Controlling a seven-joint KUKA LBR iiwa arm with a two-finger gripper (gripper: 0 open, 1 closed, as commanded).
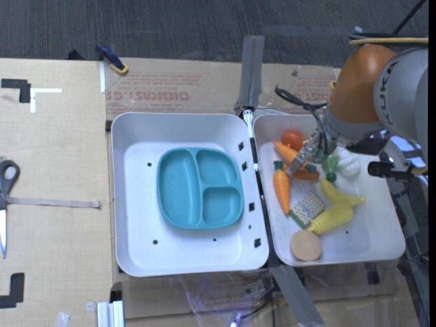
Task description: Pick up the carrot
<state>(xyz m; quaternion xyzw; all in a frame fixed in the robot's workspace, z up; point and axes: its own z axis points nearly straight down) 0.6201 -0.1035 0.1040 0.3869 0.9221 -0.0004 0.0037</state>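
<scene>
The right bin (381,247) is crowded. The carrot (281,191) lies at its left wall, and a second carrot (286,151) sits just above it. The end effector (304,161) hovers nearer that one, grip state unclear, and risks grabbing the wrong piece

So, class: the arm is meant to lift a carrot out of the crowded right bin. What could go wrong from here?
Two likely risks:
1. The pincer sits low among tightly packed items, by the small red tomato and a second orange piece, so it might close on the wrong thing.
2. The long orange carrot lies against the bin's left wall and touches the green-edged sponge, so a grasp could slip or drag neighbours.
</scene>
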